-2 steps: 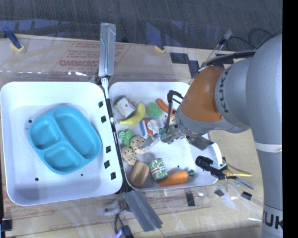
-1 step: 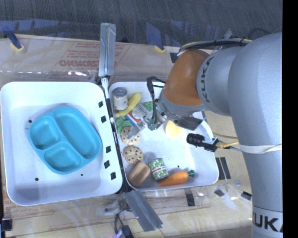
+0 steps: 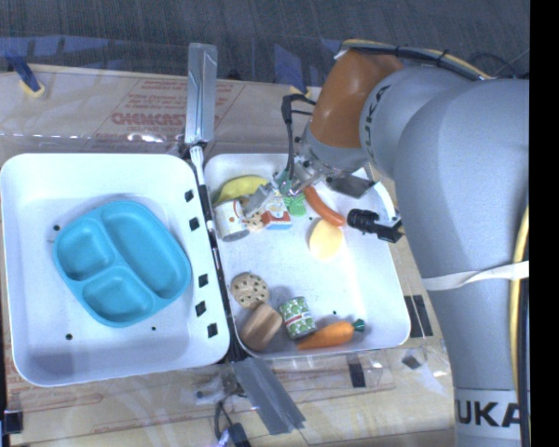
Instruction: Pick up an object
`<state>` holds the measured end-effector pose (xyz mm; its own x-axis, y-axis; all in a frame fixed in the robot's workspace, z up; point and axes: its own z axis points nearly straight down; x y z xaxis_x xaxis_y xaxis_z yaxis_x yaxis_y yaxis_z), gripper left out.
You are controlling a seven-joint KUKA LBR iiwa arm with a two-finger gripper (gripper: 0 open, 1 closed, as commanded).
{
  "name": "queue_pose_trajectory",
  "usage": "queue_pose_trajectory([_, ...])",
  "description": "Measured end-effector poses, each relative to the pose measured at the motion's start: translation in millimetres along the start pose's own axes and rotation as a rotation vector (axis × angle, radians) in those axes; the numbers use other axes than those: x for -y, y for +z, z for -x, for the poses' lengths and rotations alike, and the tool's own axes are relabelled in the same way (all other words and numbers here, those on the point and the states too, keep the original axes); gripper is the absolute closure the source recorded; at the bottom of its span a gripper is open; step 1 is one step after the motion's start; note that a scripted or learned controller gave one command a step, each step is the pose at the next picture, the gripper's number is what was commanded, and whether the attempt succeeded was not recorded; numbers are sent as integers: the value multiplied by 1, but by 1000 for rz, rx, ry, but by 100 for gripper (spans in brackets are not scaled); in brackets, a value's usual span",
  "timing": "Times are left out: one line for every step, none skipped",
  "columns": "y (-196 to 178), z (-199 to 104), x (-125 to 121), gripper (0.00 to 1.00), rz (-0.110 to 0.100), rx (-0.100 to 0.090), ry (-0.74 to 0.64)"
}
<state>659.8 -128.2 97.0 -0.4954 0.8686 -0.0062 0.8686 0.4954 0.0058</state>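
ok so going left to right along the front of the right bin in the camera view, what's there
cookie → bread roll → small green can → carrot

The grey arm (image 3: 466, 222) fills the right of the scene, its broad link running from the near right edge up toward the far side; the orange band (image 3: 347, 101) sits at the far bend above the wrist. From there the wrist turns down and to the left, carrying the gripper (image 3: 278, 196) low, its tip pointing left.
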Motion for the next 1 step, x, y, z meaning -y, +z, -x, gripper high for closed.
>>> queue_pose_trajectory([1, 38, 22, 0, -1, -1, 7])
